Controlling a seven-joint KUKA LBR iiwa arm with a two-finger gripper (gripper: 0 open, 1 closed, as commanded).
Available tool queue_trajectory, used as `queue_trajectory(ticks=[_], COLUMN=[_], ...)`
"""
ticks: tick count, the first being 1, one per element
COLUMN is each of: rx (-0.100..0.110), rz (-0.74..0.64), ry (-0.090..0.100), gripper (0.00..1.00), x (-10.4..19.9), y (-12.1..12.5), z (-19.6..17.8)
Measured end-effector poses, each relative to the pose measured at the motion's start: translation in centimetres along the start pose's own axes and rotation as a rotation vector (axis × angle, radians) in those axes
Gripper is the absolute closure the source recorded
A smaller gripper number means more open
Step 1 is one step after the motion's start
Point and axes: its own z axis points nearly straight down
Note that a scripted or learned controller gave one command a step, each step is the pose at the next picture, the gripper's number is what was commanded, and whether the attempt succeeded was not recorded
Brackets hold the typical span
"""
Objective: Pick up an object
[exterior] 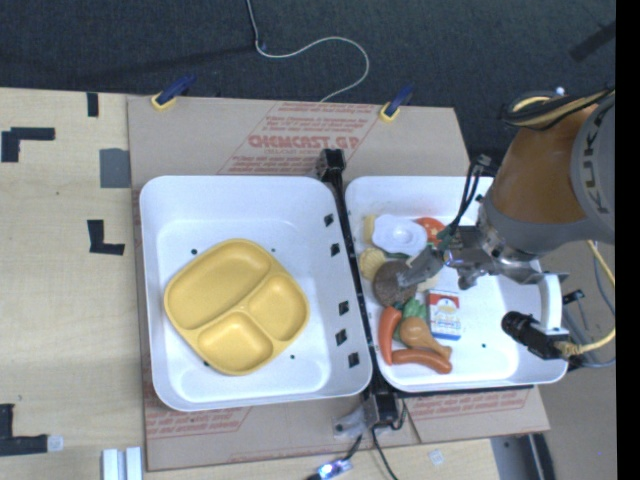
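The right bin (500,353) holds a cluster of toy foods in its left half. Among them are a white piece (398,236), a red-orange piece (431,226), a brown round piece (388,286), a green piece (413,310), an orange carrot (386,334), a reddish sausage (428,360) and a small white, red and blue box (444,317). My gripper (425,266) hangs low over this cluster, just right of the brown round piece and above the box. I see nothing clearly held in it.
The left bin (170,203) holds a yellow divided plate (236,306). A black divider (345,258) runs between the two bins. The arm's grey and orange body (540,183) covers the right bin's far right corner. A white cable (300,48) lies behind the bins.
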Motion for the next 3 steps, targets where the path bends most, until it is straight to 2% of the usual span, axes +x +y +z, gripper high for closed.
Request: queue_trajectory(ticks=[1, 2, 3], rx=[-0.01, -0.004, -0.014], rz=[-0.002, -0.001, 0.0], ry=[-0.001, -0.001, -0.006], gripper=[0.0, 0.0, 0.0], x=[0.0, -0.3, -0.2], y=[0.2, -0.8, -0.6], z=[-0.4, 5.0, 11.2])
